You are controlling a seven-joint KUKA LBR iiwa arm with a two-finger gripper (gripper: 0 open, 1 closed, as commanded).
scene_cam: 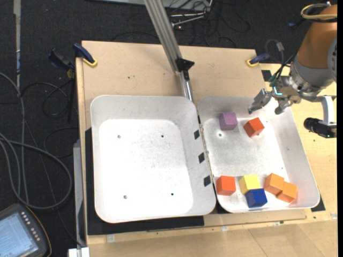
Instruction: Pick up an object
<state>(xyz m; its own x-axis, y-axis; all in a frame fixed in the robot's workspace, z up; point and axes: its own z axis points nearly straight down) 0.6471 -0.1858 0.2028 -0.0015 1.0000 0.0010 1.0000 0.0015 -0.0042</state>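
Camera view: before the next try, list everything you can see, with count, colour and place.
Bins: 2, white, side by side on the bench; left bin, right bin.
Purple block: 1, right bin, far end.
Orange blocks: 4, right bin; one beside the purple, one near edge, two near right corner.
Yellow block: 1, near edge.
Blue block: 1, in front of the yellow.
Clamps: 2, blue and yellow, far corners.
Pincer: 1, open, above right bin's far end, holding nothing.

A robotics lab: a plywood counter [161, 68] clamped at its upper corners, loose cables [32, 116] trailing over dark carpet at the left, and a teach pendant [19, 234] in the lower left corner.
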